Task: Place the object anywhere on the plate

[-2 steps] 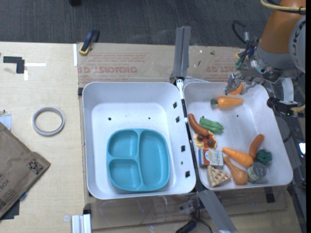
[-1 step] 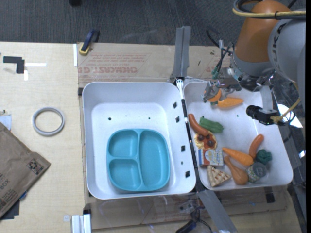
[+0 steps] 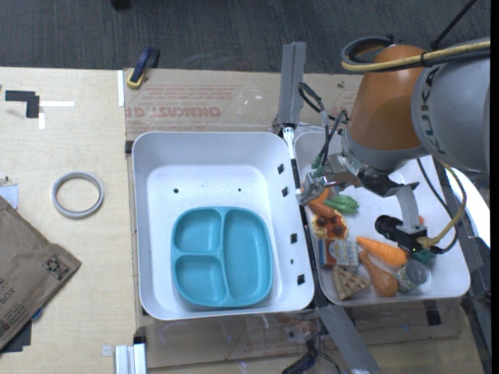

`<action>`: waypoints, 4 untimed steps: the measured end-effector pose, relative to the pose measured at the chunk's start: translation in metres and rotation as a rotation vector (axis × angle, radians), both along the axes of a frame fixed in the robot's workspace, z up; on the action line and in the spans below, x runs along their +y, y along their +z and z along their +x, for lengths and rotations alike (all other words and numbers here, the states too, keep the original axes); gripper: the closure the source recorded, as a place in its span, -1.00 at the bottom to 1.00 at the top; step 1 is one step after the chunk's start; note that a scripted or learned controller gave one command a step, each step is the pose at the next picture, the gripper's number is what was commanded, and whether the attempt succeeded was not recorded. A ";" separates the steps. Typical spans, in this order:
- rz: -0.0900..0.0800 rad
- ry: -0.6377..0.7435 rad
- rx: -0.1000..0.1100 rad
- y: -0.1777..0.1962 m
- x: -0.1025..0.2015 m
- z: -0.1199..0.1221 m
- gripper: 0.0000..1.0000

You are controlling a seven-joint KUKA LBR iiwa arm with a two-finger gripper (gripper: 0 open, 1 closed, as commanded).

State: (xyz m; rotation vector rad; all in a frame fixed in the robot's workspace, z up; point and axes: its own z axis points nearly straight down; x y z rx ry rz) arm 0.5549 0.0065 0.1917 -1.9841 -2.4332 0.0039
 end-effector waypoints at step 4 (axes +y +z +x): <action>-0.002 0.141 0.002 -0.018 0.135 -0.072 1.00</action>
